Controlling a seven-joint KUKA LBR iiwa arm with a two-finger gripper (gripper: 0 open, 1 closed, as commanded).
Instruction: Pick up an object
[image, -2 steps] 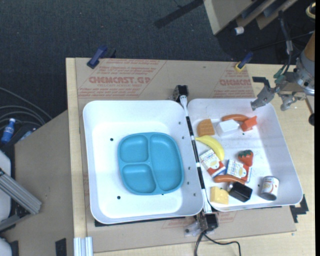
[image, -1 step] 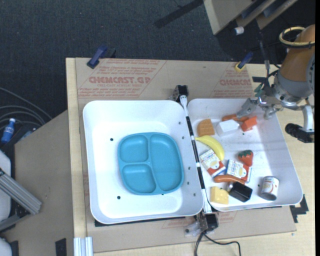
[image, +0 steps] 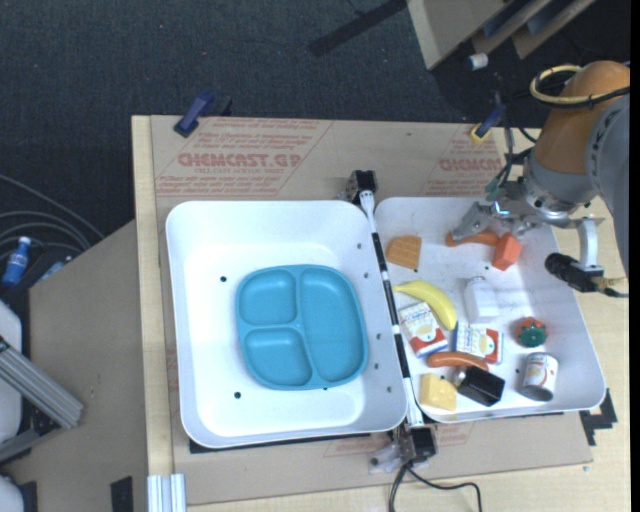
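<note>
The grey robot arm (image: 590, 140) with its orange band reaches in over the right white bin (image: 585, 345). Its gripper (image: 487, 222) hangs low at the far end of that bin, with its two metal fingers (image: 468, 226) spread apart and nothing between them. A small orange block (image: 507, 251) lies just beside the fingers, on the near side, maybe touching one tip. A tan slice that looks like bread (image: 404, 251) lies a bit to the left of the fingers. Nearer to the front of the bin than the fingers are a yellow banana (image: 430, 300), a flat white box (image: 481, 298), a red and green ball (image: 529, 331), a small white can (image: 539, 372), a yellow cheese wedge (image: 437, 392) and a black block (image: 480, 385). Well away from the fingers, in the left white bin (image: 200, 290), sits a blue plastic plate with three parts (image: 300, 326).
</note>
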